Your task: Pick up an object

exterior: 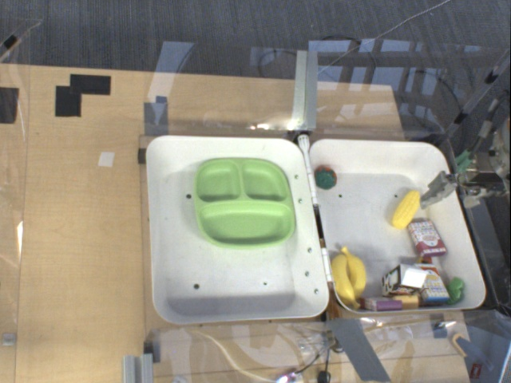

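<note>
while the tool (pixel 447 183) sits at the right bin's (pixel 375 152) three o'clock rim, its tip points toward the corn cob (pixel 406 208); whether it is parted or closed cannot be told, and nothing is seen in its hold. no object is lifted yet. the corn cob lies tilted, near the tool's tip at about its eight o'clock, apart from other items. candidates crowd the bin's five to six o'clock: a small red carton (pixel 425 238), a cluster of boxes (pixel 415 284), a banana (pixel 349 274). a green ball (pixel 325 178) rests at ten o'clock by the divider. the left bin (pixel 168 214) carries a green tray (pixel 243 200). judgement: the cob is the soundest target, being isolated; approach should straddle its narrow width, crosswise to its long axis, and descend fully before closing to avoid rolling it.
</note>
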Controlling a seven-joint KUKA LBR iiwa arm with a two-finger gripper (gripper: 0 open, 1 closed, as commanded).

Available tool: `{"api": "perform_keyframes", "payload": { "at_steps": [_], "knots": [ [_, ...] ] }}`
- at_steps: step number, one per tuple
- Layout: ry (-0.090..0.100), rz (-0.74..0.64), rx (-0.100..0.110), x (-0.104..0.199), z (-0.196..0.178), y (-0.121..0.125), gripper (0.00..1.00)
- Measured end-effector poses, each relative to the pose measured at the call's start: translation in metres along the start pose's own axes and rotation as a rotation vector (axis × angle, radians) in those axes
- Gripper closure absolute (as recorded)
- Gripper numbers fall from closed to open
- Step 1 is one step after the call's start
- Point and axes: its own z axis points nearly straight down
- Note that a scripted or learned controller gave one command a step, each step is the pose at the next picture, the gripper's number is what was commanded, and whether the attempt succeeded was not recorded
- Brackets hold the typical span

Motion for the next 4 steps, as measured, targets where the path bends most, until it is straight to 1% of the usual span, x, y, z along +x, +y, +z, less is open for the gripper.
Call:
{"api": "perform_keyframes", "payload": {
  "at_steps": [1, 2, 3, 4],
  "knots": [
    [-0.001, -0.004, -0.006, 0.001, -0.012, 0.002, 1.00],
    [0.000, -0.075, 0.000, 0.014, 0.059, 0.028, 1.00],
    [0.000, -0.074, -0.001, 0.014, 0.059, 0.028, 0.00],
    [0.000, -0.037, 0.001, -0.012, 0.131, 0.006, 0.00]
  ]
}}
